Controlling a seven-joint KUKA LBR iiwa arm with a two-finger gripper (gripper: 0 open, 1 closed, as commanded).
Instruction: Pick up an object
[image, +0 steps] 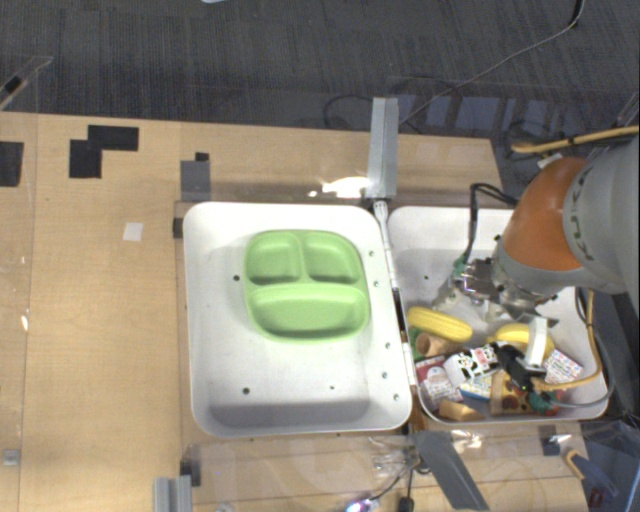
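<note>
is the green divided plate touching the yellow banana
Apart. The camera view shows the green divided plate in the left white bin and the yellow banana in the right bin, the bin walls between them.

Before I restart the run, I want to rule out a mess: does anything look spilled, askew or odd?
Nothing has spilled onto the bench. The green tray lies slightly skewed in the left bin. The small items, among them a yellow banana, are all heaped at the right bin's near end.
</note>
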